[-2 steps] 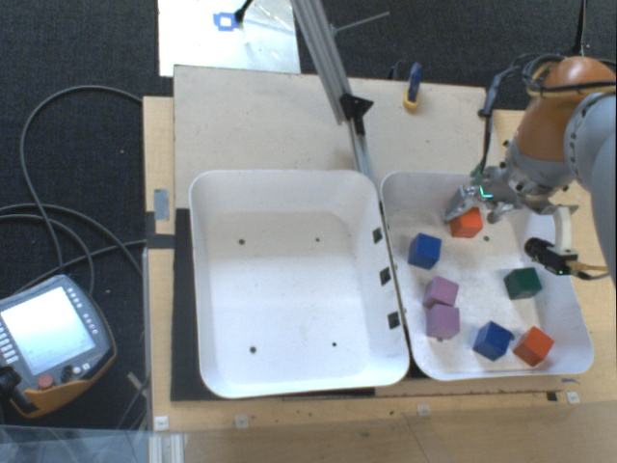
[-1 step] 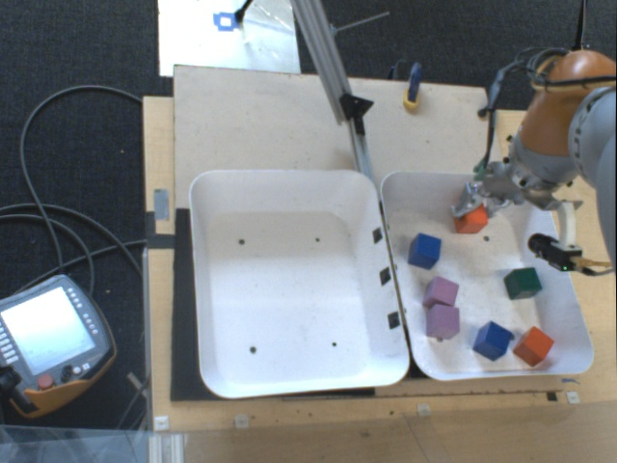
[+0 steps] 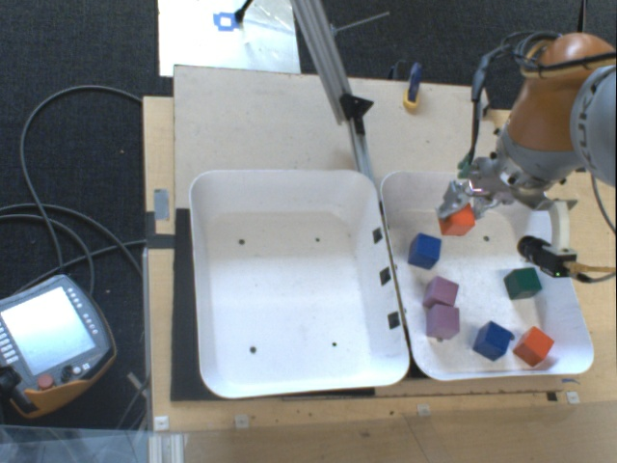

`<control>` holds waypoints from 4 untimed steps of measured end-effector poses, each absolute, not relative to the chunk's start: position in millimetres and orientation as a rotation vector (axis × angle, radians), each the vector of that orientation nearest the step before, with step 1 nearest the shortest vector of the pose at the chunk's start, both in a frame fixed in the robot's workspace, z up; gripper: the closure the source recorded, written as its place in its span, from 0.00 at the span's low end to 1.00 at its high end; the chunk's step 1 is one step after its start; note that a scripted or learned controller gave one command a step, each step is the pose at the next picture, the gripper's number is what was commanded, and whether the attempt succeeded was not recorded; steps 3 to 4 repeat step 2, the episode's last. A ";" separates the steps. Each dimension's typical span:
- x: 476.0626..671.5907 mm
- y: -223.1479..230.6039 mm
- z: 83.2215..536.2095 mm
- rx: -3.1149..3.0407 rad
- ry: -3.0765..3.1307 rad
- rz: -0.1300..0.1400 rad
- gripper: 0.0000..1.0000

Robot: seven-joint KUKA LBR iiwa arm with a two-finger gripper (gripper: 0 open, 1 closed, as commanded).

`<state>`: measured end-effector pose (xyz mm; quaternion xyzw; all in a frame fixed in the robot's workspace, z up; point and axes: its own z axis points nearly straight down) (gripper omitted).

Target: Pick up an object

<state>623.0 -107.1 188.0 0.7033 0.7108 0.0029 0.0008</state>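
My gripper (image 3: 465,206) hangs over the back part of the right bin (image 3: 415,189), reaching in from the right. An orange block (image 3: 458,223) sits tilted at its tips, gripped between the fingers. Below it in the same bin lie a blue block (image 3: 424,251), two purple blocks (image 3: 442,290) (image 3: 442,322) touching each other, a dark green block (image 3: 523,283), a second blue block (image 3: 493,340) and a second orange block (image 3: 533,346).
The left bin (image 3: 289,176) stands beside the right one, their rims meeting at a divider with black clips (image 3: 385,276). A slanted metal pole (image 3: 328,56) crosses the back of the bench. A teach pendant (image 3: 48,340) lies at far left.
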 end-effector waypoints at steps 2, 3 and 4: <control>607.6 11.5 189.9 2.210 2.237 0.003 1.00; 607.6 11.5 189.9 2.210 2.237 0.003 1.00; 607.6 11.5 189.9 2.210 2.237 0.003 1.00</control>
